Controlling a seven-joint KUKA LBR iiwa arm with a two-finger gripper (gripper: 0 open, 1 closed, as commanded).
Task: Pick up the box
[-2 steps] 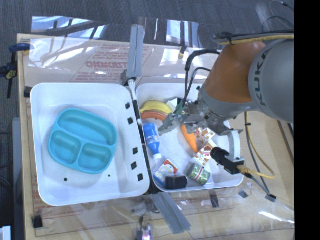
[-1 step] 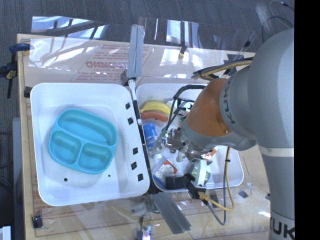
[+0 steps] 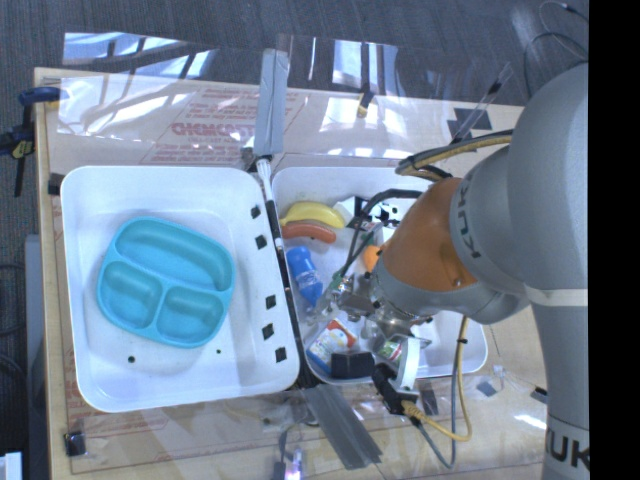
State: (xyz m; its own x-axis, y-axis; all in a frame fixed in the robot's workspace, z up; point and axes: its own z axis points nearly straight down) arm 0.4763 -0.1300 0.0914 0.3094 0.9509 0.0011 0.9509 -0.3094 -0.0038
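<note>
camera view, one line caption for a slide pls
KUKA arm reaches into the cluttered right bin; a blue divided tray sits in the left bin.

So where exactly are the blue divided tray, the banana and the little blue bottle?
blue divided tray (image 3: 165, 280): camera view, on the ridge between its compartments, in the left bin.
banana (image 3: 312, 212): camera view, middle of its yellow curve, right bin.
blue bottle (image 3: 303, 273): camera view, on its body, right bin.

Glossy plastic bins (image 3: 90, 368) — smooth tray (image 3: 165, 283)

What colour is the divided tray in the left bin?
Light blue tray, clearest in the camera view.
</note>
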